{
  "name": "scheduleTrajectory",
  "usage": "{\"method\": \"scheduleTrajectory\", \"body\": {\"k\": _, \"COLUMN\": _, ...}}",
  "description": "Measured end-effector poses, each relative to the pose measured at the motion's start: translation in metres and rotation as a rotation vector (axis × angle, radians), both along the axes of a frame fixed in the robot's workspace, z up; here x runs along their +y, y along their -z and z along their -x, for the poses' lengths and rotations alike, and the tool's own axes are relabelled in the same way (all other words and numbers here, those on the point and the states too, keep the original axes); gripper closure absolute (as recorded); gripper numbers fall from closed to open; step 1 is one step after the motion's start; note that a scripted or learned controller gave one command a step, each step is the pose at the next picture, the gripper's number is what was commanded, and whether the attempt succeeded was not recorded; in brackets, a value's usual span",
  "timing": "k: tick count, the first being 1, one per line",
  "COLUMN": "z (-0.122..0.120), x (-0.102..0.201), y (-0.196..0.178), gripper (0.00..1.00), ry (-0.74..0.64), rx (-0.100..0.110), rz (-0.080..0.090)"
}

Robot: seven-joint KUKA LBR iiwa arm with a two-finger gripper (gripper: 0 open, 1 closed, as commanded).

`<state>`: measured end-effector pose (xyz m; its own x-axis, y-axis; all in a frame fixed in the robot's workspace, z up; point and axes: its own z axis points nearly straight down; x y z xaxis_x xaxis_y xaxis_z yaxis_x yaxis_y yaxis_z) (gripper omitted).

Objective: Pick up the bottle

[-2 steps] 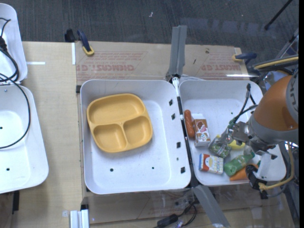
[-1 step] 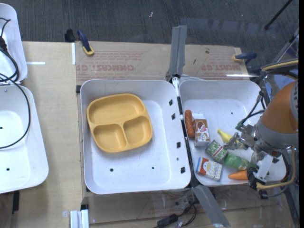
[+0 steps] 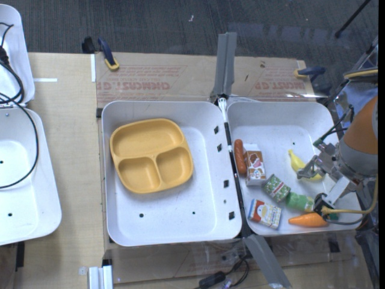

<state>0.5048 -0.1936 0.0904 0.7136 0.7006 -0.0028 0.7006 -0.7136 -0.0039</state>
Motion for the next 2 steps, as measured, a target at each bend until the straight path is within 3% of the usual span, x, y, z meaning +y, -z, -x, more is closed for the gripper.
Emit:
{"method": "scheduleTrajectory", "body": {"k": 1, "z": 0.0285, "x": 0.0366, "y": 0.0, "gripper": 0.0, "ry": 0.107, "rx": 0.001, "rz": 0.0}}
{"method": "scheduleTrajectory", "body": {"k": 2, "z": 0.0283, "x": 0.0364, "y": -0.0082, "gripper": 1.0, "ry": 0.104, "rx": 0.003, "rz": 0.0}}
